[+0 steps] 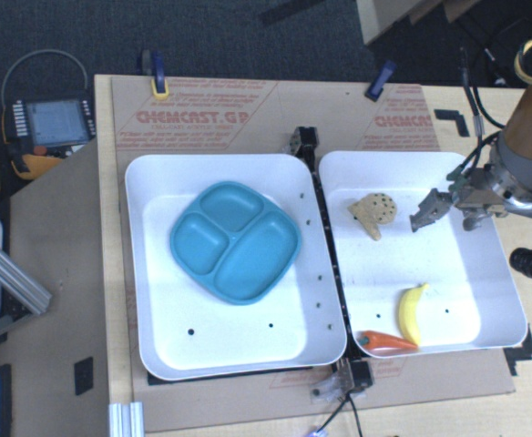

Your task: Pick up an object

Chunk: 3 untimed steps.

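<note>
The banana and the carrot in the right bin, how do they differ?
The banana is yellow, thick and curved; the carrot is orange, thinner and straighter. The banana stands nearly upright in the view; the carrot lies crosswise along the near wall. Both sit at the near end of the right bin, close together.

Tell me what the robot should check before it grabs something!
1. Something to grab in the right bin: ok; tan spotted piece, banana, orange piece.
2. Claw over that bin: ok.
3. Claw carrying nothing: ok.
4. Claw right above a target: not ok; it sits beside the tan piece.
5. Banana free to lift: cannot tell; it lies against the orange piece.
6. Blue plate out of the way: ok, left bin.
</note>
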### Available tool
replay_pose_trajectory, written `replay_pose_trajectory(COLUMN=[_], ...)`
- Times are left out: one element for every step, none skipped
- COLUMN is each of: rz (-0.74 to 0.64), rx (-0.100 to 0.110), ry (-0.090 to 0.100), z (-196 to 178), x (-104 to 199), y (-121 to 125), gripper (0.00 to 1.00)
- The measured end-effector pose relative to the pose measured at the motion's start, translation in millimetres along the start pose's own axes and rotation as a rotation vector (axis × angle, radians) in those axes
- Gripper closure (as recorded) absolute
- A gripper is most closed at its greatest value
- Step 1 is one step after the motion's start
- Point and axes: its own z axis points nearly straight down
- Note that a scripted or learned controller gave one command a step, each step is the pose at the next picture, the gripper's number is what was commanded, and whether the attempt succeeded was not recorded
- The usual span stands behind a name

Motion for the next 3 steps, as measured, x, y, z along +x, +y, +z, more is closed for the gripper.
replay_pose_trajectory(rz=[-0.002,-0.001,-0.001], rx=[-0.007,-0.005,-0.002], ry=[-0.001,0.000,0.001], z=[-3,42,104], x=[0,-3,0], y=[2,10,6], gripper=[0.00,0.00,0.00])
